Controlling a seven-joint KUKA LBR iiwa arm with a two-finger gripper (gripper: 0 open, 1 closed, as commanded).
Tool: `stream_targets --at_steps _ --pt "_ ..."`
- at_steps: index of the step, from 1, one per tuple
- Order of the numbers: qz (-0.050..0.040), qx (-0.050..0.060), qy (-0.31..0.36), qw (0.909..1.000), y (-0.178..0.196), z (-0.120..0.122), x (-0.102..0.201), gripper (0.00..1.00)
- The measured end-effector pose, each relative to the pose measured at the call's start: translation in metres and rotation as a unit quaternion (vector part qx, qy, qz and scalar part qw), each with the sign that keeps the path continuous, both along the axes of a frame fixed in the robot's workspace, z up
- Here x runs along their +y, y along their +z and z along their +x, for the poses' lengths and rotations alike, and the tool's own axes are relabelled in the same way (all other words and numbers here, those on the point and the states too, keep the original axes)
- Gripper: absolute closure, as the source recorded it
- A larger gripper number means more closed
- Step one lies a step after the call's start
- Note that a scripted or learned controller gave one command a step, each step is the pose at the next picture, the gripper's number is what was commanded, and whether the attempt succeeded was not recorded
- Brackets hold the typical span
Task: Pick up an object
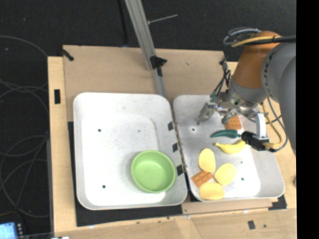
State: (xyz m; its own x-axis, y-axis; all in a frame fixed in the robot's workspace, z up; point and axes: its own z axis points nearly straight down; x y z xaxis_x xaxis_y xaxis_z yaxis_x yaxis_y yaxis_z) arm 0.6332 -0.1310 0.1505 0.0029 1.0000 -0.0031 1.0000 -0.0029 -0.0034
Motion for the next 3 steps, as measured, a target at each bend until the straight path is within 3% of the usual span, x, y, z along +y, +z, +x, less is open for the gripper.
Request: stream_targets --at_steps 1,2,3 --pt "0.0001 0.0 0.0 1.0 -0.053 -0.001 -0.002 0.0" --pt "0.0008 -0.004 -0.001 1.0 -0.038 0.001 -0.002 1.0" --pt "0.0013 -0.004 0.001 1.0 0.02 -0.005 -0.009 1.0"
